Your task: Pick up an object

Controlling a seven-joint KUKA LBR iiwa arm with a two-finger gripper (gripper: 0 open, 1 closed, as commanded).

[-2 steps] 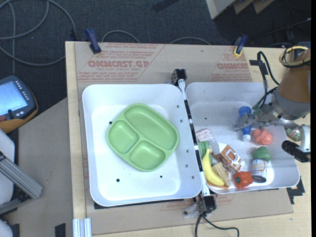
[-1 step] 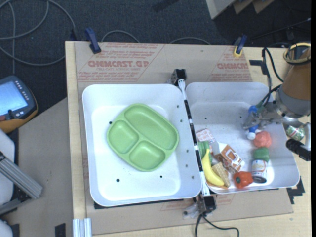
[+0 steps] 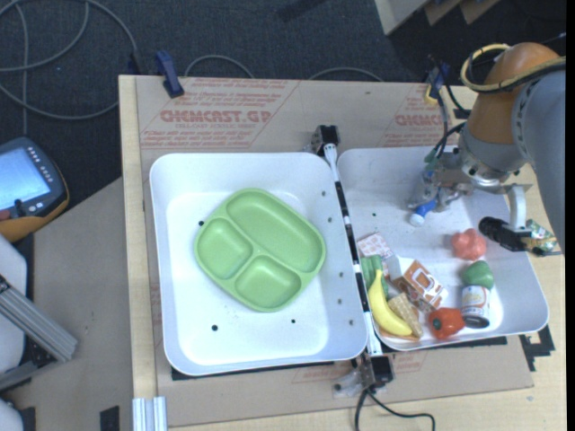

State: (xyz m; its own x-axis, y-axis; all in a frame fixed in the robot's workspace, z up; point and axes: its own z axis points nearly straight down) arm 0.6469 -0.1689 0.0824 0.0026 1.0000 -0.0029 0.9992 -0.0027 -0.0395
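Observation:
My gripper (image 3: 433, 189) hangs low over the back part of the right bin (image 3: 395, 173). A small blue and white object (image 3: 420, 212) lies right at its tip, on the bin floor. Whether the object is touched or held cannot be made out. Toward the front of that bin lie a banana (image 3: 384, 305), a red pepper (image 3: 445, 323), a small can (image 3: 474, 302), a green piece (image 3: 479, 274), a pink-red piece (image 3: 467, 243) and an orange snack packet (image 3: 422, 285).
A green divided plate (image 3: 260, 248) sits in the middle of the left bin (image 3: 180, 196). A white wrapper (image 3: 373, 245) lies by the divider between the bins. The arm's grey body and orange band (image 3: 512, 79) stand over the right bin's back right corner.

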